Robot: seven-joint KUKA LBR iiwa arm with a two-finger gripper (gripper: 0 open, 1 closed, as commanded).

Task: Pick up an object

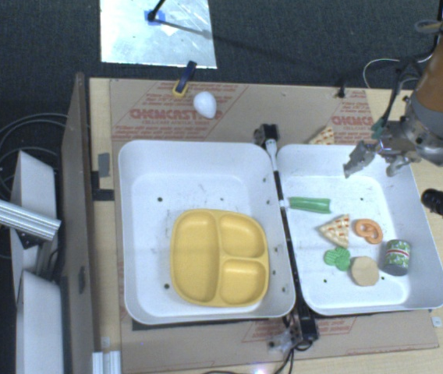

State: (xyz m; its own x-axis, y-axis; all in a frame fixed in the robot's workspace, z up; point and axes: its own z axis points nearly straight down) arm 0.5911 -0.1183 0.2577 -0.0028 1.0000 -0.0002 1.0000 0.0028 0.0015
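Claw (374, 160) of the grey arm hangs over the far edge of the right bin (420, 228), its two fingers spread apart with nothing between them. Below it, toward the bin's left wall, a green bean pod (310, 204) lies flat. Nearer the front, a pizza slice (335, 229) sits just beside an orange pretzel (367, 231). Closer still to the front edge, a green broccoli piece (336, 258) touches a tan round cookie (364, 271), and a small green can (397, 257) stands near the bin's right wall, just beside the cookie. All of these lie apart from the claw.

The left bin (147, 178) adjoins the right one and carries a yellow divided plate (219, 256) with three compartments, set toward its front edge. Beyond the bins, on the bench's far edge, rest a white egg (204, 104) and a small yellow and blue object (183, 79). A second pizza slice (324, 136) lies on the bench just beyond the right bin.
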